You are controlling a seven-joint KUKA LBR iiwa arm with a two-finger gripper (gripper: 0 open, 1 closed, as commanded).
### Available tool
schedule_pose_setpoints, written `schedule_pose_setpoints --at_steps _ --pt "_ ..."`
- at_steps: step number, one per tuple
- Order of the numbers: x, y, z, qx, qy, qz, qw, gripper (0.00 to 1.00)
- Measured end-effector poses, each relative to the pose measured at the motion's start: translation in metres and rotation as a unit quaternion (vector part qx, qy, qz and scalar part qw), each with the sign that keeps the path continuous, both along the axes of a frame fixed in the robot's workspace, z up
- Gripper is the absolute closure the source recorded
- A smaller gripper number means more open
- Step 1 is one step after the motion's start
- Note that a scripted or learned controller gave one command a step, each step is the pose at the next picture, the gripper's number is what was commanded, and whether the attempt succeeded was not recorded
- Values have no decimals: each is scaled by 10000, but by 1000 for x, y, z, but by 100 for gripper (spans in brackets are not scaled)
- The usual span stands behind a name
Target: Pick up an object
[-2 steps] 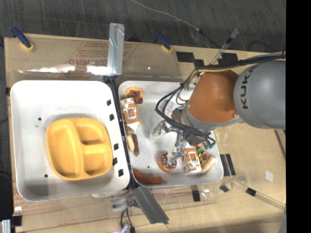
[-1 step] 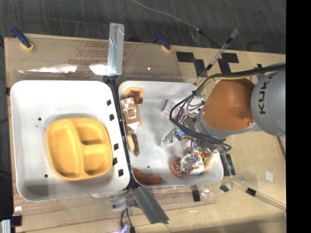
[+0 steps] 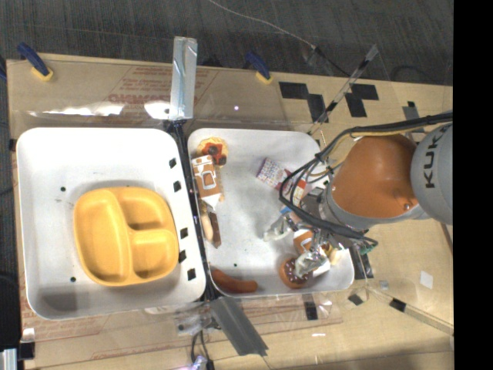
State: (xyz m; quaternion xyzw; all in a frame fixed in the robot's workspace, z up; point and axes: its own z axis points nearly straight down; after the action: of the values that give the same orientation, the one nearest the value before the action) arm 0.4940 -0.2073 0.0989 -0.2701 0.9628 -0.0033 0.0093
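2 bins; fingers near corner.

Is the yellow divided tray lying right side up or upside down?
Right side up: the yellow divided tray in the left bin shows its hollow compartments facing up.

Bench under two white bins.

two shallow white plastic bins are set side by side on the cardboard-covered surface. in the left bin a yellow plastic divided tray is placed near the middle. along the left wall of the right bin a small orange-and-white toy figure is laid, with a brown sausage-shaped toy at the near edge. a small purple patterned packet is placed towards the far right, and a round brown doughnut-like toy sits in the near right corner, under the pincer.
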Motion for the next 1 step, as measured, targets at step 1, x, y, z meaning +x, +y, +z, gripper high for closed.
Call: schedule_pose_setpoints --at_steps 1 --pt "0 1 10 -3 48 38 10000 100"
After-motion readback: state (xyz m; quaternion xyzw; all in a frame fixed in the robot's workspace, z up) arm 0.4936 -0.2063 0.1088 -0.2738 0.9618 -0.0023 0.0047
